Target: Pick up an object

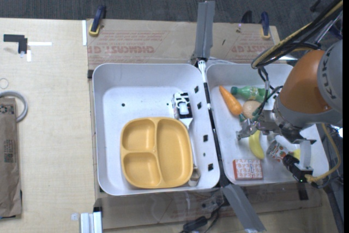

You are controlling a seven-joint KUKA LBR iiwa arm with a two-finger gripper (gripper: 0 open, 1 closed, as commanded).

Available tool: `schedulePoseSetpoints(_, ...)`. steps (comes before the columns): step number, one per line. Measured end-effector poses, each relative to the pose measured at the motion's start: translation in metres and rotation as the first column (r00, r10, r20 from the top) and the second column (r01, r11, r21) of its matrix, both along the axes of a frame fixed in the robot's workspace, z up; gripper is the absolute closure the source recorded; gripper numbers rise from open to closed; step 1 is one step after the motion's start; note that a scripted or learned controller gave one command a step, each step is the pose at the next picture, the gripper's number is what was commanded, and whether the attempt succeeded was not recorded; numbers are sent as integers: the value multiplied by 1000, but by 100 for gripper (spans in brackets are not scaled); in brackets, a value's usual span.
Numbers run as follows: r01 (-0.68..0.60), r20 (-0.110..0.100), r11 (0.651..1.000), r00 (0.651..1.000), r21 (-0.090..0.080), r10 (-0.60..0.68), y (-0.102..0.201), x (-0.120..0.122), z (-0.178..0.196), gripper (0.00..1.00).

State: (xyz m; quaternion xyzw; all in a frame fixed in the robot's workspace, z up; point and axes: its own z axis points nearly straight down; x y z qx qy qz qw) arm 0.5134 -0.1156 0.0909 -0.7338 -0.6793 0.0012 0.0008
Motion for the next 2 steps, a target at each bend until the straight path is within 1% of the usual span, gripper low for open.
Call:
schedulePoseSetpoints(1, 4, -1, 1000, 1000, 0, -4, -1, 0, 9, 100)
schedulePoseSetpoints(2, -218, 1, 976, 976, 0, 218, 37, 19, 100, 100)
